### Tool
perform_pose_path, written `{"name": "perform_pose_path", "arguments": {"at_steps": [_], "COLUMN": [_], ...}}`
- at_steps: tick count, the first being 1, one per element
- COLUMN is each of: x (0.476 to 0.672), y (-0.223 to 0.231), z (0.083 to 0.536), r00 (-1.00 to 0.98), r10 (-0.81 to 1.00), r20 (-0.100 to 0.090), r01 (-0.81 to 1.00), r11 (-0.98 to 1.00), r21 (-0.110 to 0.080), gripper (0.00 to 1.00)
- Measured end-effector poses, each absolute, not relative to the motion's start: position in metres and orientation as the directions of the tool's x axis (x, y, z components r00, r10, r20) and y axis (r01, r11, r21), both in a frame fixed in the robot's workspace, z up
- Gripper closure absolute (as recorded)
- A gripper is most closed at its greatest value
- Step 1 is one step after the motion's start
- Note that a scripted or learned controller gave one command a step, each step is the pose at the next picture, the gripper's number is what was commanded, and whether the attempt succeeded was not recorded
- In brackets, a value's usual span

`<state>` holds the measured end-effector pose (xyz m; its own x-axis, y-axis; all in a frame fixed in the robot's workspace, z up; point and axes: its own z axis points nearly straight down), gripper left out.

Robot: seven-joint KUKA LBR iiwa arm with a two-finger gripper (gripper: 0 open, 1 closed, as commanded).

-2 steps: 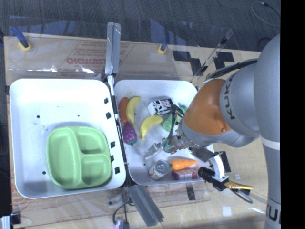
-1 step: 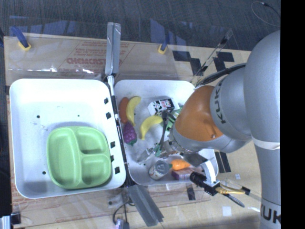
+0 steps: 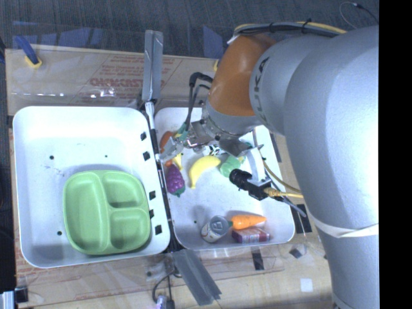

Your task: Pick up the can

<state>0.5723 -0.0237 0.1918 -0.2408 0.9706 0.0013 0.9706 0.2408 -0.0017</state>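
The right bin (image 3: 283,237) contained the can (image 3: 216,228) at its near edge, beside a carrot (image 3: 248,221), plus a banana (image 3: 202,168). The left bin (image 3: 38,134) held a green tray (image 3: 106,211). The state of the jaws (image 3: 177,148) could not be determined.

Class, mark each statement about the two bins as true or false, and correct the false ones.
1. The green tray lies in the left bin. True.
2. The can sits in the left bin. False: it lies in the right bin, near the front edge.
3. The carrot lies beside the can. True.
4. The end effector is over the green tray. False: it is over the right bin, near the banana.
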Motion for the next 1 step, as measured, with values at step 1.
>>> {"name": "perform_pose_path", "arguments": {"at_steps": [1], "x": [0.478], "y": [-0.0653], "z": [0.1911], "r00": [-0.208], "r10": [0.978], "r20": [0.001], "r01": [0.978], "r11": [0.208], "r21": [-0.004], "gripper": [0.0]}}
